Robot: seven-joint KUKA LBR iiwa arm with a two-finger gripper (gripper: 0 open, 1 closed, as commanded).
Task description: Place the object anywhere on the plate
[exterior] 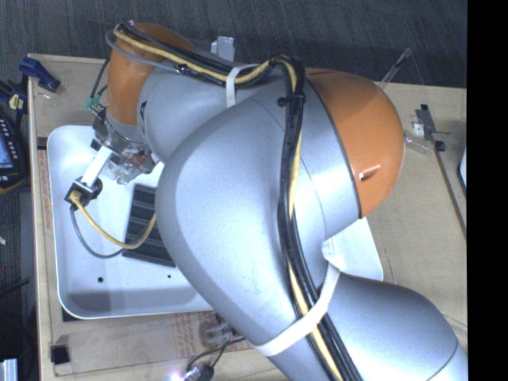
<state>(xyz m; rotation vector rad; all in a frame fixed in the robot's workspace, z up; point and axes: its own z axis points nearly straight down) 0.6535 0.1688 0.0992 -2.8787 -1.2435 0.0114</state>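
Note:
The grey arm (262, 213) covers most of the view, with its orange band (131, 70) over the back of the left bin (71, 276). The gripper (119, 161) hangs below that band, above the bin's back left part. A dark ribbed flat thing (147, 217) lies on the bin floor just right of and below the gripper, partly hidden under the arm; I cannot tell whether it is the plate. No object shows at the gripper.
A yellow cable (91, 240) loops from a small white and black fitting (83, 185) at the wrist down over the bin floor. The arm hides the right bin. Tools lie on the bench at the left edge (12, 145) and at the right (429, 125).

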